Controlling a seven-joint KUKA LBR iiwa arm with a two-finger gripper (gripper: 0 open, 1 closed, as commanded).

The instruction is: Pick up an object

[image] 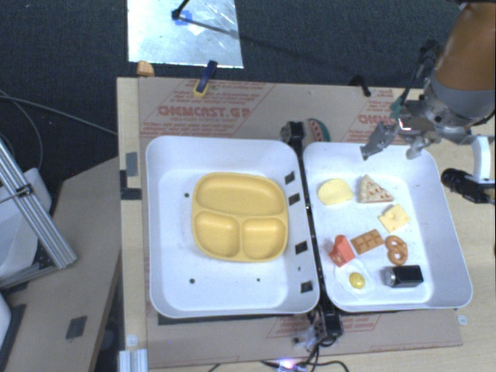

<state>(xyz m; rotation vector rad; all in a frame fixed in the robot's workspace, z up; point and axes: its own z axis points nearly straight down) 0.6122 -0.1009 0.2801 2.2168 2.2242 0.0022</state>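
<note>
The right bin (449, 231) holds several small toy foods: a pale yellow round piece (335, 191), a triangular wedge (374, 191), a yellow cheese square (394, 218), a brown cracker (367, 242), a red piece (342, 249), a pretzel (396, 248), a fried egg (356, 280) and a black block (404, 276). My gripper (396, 144) hangs over the bin's far edge, above and behind the wedge. It is open, its fingers (377, 142) spread with nothing between them.
In the left bin (167, 208) lies a yellow divided plate (239, 215). A black hinge strip (304, 208) runs between the bins. The arm's grey and orange body (465, 60) fills the upper right. A silver sheet (184, 22) lies beyond the bench.
</note>
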